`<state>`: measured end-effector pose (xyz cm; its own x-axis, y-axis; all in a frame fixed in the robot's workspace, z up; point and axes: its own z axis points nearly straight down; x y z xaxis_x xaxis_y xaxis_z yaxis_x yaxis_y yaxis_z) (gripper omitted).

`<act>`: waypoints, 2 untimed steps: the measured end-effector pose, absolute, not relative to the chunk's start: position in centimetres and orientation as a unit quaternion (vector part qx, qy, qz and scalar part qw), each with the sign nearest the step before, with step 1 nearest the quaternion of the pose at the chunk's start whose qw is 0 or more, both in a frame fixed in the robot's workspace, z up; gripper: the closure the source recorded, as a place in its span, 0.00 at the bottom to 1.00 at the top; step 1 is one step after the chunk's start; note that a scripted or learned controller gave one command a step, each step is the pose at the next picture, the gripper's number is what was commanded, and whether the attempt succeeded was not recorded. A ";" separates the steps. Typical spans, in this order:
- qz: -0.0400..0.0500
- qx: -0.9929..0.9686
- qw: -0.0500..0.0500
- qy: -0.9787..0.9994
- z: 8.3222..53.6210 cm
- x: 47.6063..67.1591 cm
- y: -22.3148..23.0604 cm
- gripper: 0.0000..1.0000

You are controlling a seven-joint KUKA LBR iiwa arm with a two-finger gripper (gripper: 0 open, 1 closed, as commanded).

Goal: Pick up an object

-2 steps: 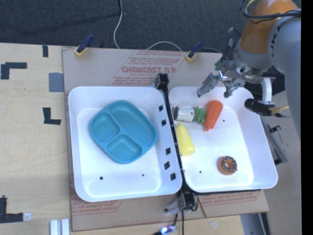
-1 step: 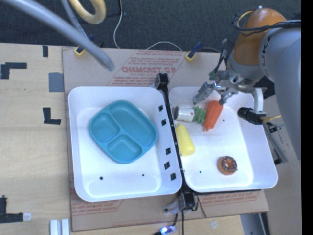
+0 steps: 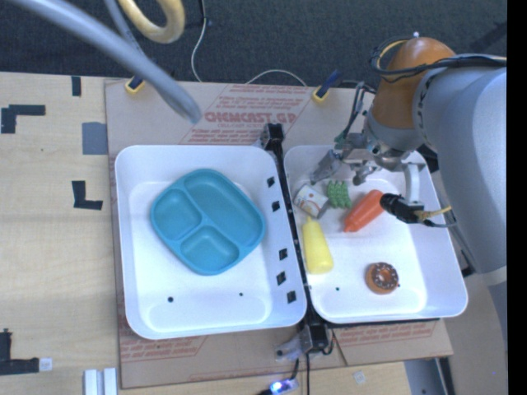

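Note:
The right bin holds several toy foods. A green leafy piece lies at its back, an orange carrot just right of it, and a small white and brown piece to its left. A yellow corn-like piece lies along the bin's left wall, and a brown donut sits nearer the front. My gripper hangs over the back of this bin, right above the green piece. Its fingers are spread open, with nothing between them.
The left bin holds a blue divided plate. A black-clipped divider joins the two bins. The grey arm with its orange band comes in from the right, over the right bin's back corner. A grey hose crosses the upper left.

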<state>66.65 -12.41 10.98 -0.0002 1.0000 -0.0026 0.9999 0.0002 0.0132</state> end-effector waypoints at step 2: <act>0.000 0.707 0.000 0.708 15.7 65.5 -12.0 1.00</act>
